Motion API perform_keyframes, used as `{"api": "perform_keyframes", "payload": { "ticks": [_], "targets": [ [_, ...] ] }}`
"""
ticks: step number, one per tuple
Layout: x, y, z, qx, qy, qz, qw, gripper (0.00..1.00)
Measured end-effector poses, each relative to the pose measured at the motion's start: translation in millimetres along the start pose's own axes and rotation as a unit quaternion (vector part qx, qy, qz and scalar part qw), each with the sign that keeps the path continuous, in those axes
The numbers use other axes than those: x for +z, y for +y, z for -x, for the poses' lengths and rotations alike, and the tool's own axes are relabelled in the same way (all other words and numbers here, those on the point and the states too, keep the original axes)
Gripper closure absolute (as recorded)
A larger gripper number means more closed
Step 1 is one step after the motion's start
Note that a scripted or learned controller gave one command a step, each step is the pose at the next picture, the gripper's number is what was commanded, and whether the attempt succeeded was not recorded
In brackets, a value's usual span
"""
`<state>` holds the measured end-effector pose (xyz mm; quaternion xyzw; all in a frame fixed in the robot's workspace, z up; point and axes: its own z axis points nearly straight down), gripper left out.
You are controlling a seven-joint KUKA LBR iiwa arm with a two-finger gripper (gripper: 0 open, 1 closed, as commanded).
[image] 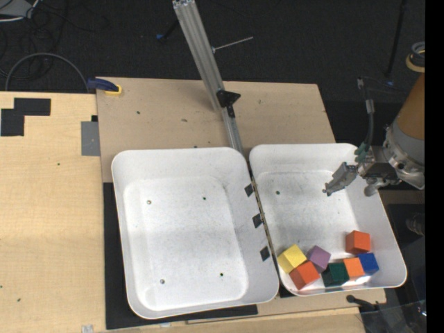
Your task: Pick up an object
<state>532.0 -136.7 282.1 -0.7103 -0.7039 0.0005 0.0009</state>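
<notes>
The gripper (341, 180) hangs over the right bin (316, 157) w/ nothing in it (can't tell how wide it's open). The blocks (326, 261) sit bunched in the near corner, away from it, prob. needing a reach down.

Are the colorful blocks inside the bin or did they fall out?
Inside. The blocks all lie in the right bin, bunched in its near corner, within its white rim. The gripper hangs above the bin's far part, holding none.
</notes>
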Motion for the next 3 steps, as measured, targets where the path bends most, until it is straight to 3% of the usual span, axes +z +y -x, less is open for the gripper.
{"api": "perform_keyframes", "payload": {
  "ticks": [1, 2, 3],
  "targets": [
    [97.0, 27.8, -75.0, -0.007, 0.002, -0.005, 1.0, 0.0],
    [12.6, 43.7, -101.6, -0.006, 0.0, 0.004, 1.0, 0.0],
    [76.5, 131.9, -167.3, -0.007, 0.0, 0.0, 1.0, 0.0]
  ]
}}
